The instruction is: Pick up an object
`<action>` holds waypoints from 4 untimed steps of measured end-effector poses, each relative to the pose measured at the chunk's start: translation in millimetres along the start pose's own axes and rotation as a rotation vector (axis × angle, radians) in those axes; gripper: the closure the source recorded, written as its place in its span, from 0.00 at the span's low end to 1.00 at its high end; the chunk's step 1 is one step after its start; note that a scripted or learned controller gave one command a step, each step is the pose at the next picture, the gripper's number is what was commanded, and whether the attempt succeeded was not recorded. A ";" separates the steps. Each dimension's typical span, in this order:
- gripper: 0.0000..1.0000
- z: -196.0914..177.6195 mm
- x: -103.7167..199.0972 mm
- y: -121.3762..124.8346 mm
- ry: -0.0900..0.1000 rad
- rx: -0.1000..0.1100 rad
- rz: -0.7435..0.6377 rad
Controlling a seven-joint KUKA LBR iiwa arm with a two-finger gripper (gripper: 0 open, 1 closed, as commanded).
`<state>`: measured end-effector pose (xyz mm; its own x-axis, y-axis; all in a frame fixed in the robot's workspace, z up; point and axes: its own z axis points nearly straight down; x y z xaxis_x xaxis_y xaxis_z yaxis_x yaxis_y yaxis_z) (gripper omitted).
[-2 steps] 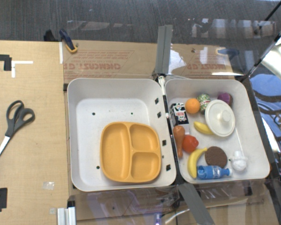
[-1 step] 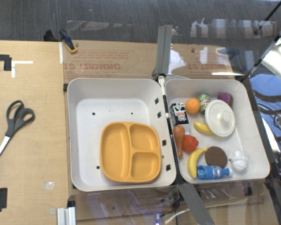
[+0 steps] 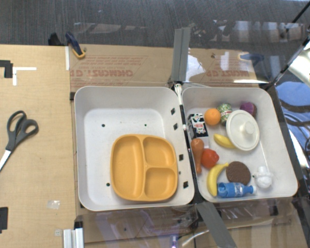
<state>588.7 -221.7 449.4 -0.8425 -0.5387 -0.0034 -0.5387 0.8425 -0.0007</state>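
White plastic bins (image 3: 93, 102) are seen side by side on the tabletop (image 3: 31, 87). A yellow divided plate (image 3: 143, 167) lies in the left bin. Small things are crowded in the right one: an orange (image 3: 212, 117), two bananas (image 3: 215, 178), a blue bottle (image 3: 234, 190), a white lidded bowl (image 3: 243, 129). Nothing is judged lifted yet; the whole pick remains. The tool's state cannot be told.

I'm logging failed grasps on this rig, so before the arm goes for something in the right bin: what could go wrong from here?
The toys are packed tight: the blue bottle touches a banana and the brown disc, so fingers may nudge neighbours or pinch two. The hot dog and tomato hug the right bin wall, leaving little finger room.
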 end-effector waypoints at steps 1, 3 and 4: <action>1.00 -42.4 -44.1 -28.3 -0.003 0.002 -0.312; 1.00 -41.9 -54.9 -33.9 -0.003 -0.002 -1.047; 1.00 50.0 -63.8 -22.3 -0.002 -0.004 -1.334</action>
